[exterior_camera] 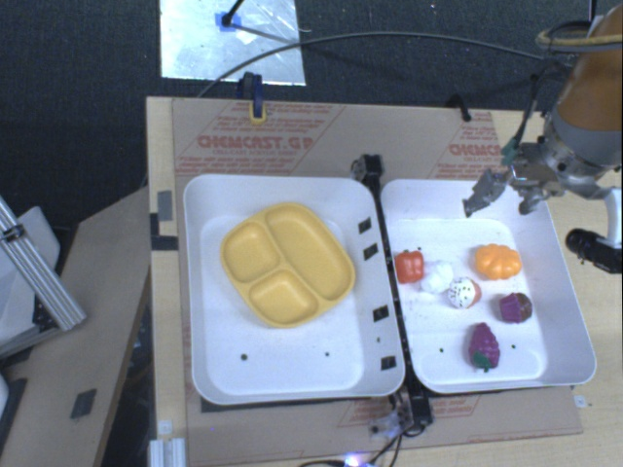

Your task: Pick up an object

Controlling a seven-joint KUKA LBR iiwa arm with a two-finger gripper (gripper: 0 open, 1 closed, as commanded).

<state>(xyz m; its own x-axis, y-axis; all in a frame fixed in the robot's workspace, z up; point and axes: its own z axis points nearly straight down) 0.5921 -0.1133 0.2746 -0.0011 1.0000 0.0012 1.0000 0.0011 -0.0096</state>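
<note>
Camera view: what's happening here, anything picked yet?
Nothing picked yet. The end effector hangs over the far edge of the right bin, its fingers apart with nothing between them. In that bin lie the red pepper, a white lump, a speckled ball, an orange pumpkin, a dark purple piece and a magenta piece, none touched. The left bin holds a yellow divided plate.

Robotics lab, white bins (292,382) on bench (321,129) (aluminium framing (39,270))
</note>
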